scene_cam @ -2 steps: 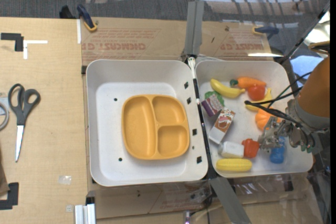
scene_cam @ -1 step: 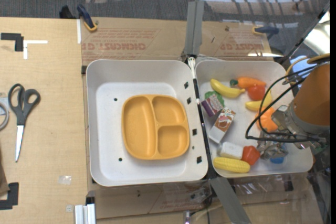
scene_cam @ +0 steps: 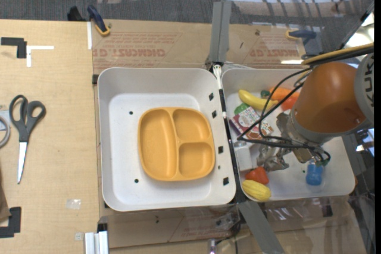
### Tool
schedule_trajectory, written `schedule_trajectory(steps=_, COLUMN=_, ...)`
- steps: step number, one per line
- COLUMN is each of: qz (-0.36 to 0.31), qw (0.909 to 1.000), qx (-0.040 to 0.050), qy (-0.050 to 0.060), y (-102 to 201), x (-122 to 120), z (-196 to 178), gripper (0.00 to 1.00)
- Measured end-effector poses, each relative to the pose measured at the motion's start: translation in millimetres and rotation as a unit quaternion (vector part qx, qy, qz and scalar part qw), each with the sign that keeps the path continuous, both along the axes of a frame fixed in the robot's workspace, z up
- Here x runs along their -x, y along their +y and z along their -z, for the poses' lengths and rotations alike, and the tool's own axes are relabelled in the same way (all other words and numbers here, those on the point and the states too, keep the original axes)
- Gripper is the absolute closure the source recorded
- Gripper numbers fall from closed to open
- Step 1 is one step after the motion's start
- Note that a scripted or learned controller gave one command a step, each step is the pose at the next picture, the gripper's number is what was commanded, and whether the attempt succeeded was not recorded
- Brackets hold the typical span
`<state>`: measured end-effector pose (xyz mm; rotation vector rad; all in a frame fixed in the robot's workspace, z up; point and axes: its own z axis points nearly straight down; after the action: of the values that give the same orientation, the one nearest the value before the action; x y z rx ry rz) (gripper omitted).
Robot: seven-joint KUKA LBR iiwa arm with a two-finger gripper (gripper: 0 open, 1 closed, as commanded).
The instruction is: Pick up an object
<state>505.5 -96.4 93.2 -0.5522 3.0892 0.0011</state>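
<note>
**Two bins inspected — arm low over the right one**

Writing: the cardboard sheet (scene_cam: pixel 161 44) beyond the bins carries red print, seen reversed and not legible with confidence. A packet (scene_cam: pixel 247 119) in the right bin has a red and white label, too small to read.

Left bin (scene_cam: pixel 113 146): one yellow divided plate (scene_cam: pixel 177 144) with three compartments, lying flat at the middle of the bin floor, nothing in any compartment.

Right bin (scene_cam: pixel 339 184): one banana (scene_cam: pixel 255 99) at the far left, one orange piece (scene_cam: pixel 281 94) just beside it, the packet below them, one small red item (scene_cam: pixel 257 175) and one yellow item (scene_cam: pixel 256 190) touching each other at the near left corner, and one blue item (scene_cam: pixel 314 173) near the near right side. These loose things are the candidates for picking.

Arm (scene_cam: pixel 330 98): its orange band sits over the middle of the right bin, with black cables looping beneath. The gripper (scene_cam: pixel 275 159) is down among the items, between the packet and the blue item — whether it is released or clenched cannot be told, and nothing is seen held.

Bench, left: one pair of scissors (scene_cam: pixel 25 128) with black handles, well apart from the bins.
</note>
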Motion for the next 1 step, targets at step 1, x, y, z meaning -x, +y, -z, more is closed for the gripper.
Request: schedule_trajectory(steps=1, qz=0.085, qw=0.9963, qx=0.0006, qy=-0.001, y=-62.1, x=7.5, z=-0.1, gripper=1.0)
